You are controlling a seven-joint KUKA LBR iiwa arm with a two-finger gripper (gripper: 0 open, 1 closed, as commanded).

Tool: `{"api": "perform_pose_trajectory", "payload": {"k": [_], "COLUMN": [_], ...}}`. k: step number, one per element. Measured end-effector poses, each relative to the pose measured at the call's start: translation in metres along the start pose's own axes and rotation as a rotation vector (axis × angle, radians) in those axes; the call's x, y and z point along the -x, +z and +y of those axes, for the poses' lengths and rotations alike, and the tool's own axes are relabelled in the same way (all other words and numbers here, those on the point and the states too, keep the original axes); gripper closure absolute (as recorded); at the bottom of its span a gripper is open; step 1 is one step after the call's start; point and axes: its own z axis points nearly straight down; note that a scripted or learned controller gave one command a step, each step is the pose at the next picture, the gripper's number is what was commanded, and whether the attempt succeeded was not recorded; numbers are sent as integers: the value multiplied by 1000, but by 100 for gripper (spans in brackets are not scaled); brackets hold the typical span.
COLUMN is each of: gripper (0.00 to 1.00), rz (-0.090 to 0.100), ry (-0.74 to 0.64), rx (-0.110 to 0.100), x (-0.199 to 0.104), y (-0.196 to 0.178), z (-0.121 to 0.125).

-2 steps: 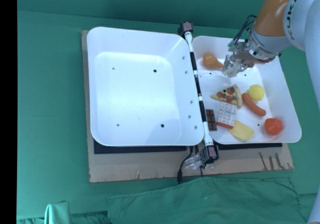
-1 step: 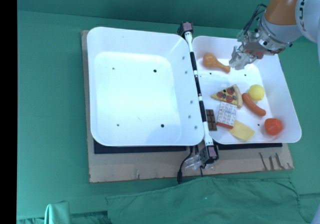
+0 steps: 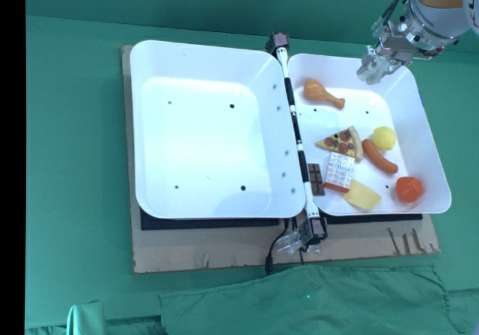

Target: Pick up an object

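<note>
Bench covered in green cloth (image 3: 75, 139); a cardboard sheet (image 3: 224, 255) lies on it under two shallow white bins set side by side.

Left bin (image 3: 150, 64): bare white floor with a few dark dots.

Right bin (image 3: 434, 161): holds all the toy food.
- Chicken drumstick (image 3: 322, 93), orange-brown, near the bin's far left corner, lying on its side.
- Pizza slice (image 3: 341, 142) at mid-floor, toward the left wall.
- Small printed card or packet (image 3: 339, 171), white with red marks, just below the pizza slice and touching or nearly touching it.
- Chocolate bar (image 3: 316, 179), dark brown, against the left wall, just beside the packet.
- Lemon (image 3: 384, 137), yellow, right of the pizza slice.
- Sausage (image 3: 379, 156), orange-red, slanting down from beside the lemon toward the near right corner.
- Cheese wedge (image 3: 362, 195), pale yellow, by the near edge.
- Tomato (image 3: 409, 189), red-orange, in the near right corner.

A black-and-white jointed bar (image 3: 294, 124) runs along the seam between the bins, with cables at its near end.

Arm enters from the upper right, orange band visible. Gripper (image 3: 372, 72) hangs over the far edge of the right bin, right of the drumstick and apart from it. Nothing between the fingers; their spacing cannot be read at this angle.
</note>
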Motion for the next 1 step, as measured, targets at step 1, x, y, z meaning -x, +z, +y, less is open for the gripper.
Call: {"api": "perform_pose_trajectory", "payload": {"k": [1], "gripper": [100], "rz": [0], "ry": [-1], "rx": [-1], "x": [9], "y": [-50], "z": [3]}}
